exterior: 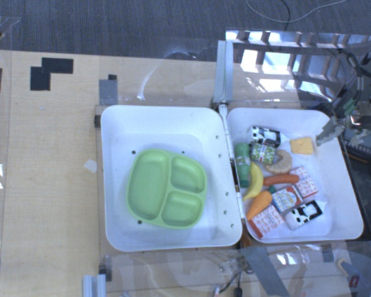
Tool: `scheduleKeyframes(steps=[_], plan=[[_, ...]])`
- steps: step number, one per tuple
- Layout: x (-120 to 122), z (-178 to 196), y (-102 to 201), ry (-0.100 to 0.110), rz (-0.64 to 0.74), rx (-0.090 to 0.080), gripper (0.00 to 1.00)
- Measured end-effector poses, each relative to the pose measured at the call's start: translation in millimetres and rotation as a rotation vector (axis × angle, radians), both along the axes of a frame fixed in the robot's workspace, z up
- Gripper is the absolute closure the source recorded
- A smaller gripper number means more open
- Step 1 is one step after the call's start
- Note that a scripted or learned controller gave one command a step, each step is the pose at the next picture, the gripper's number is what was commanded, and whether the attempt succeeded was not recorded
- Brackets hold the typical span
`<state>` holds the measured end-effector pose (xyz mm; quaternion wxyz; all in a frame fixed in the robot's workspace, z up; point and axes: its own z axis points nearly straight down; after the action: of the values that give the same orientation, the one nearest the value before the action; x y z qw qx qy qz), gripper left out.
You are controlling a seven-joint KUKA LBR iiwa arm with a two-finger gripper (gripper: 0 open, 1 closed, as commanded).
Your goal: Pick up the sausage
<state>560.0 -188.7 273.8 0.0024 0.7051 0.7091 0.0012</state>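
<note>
Nearest the camera in the right bin point(349, 193) lie 2 red-and-white cartons point(267, 220) and a black-and-white cow-print box point(305, 213). Just above them the sausage point(281, 179), orange-red, lies with its long axis nearly level, running left to right, its left end beside the banana point(255, 182). Up and to the right of the sausage, past the yellow cheese wedge point(302, 145), the tool point(331, 130) hangs over the bin's far right corner; I cannot tell its spread, and no object shows in it.

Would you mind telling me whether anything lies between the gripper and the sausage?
Nothing covers the sausage. The cheese wedge sits in the right bin roughly between it and the gripper, low enough to pass over.
</note>
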Motion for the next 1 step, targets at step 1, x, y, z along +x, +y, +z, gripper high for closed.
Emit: scheduleKeyframes(steps=[1], plan=[[-29.7, -123.8, 42.4, 0.002, 0.085, 0.001, 0.00]])
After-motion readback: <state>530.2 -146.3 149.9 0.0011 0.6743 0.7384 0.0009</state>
